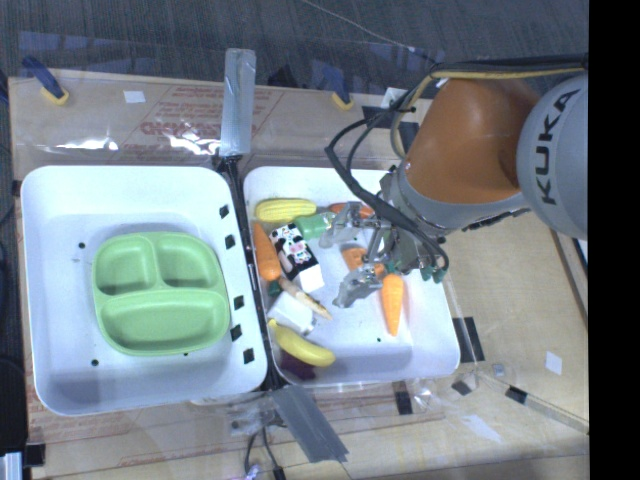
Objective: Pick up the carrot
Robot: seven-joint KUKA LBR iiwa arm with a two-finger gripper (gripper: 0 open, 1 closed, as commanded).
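An orange carrot (392,303) lies on the floor of the right bin (430,343), pointing toward the front edge. My gripper (349,261) hangs just left of it, over the middle of that bin, under the grey and orange wrist. Its metal fingers (351,291) stand apart, and the lower one is beside the carrot's top end. A small orange piece (352,257) shows between the fingers, and I cannot tell whether they touch it. The carrot itself is not between the fingers.
The right bin also holds a corn cob (284,209), a long orange vegetable (266,253) by the left wall, a black-and-white box (293,249), a banana (303,346) and a green item (313,224). A green divided plate (158,291) sits in the left bin (50,198).
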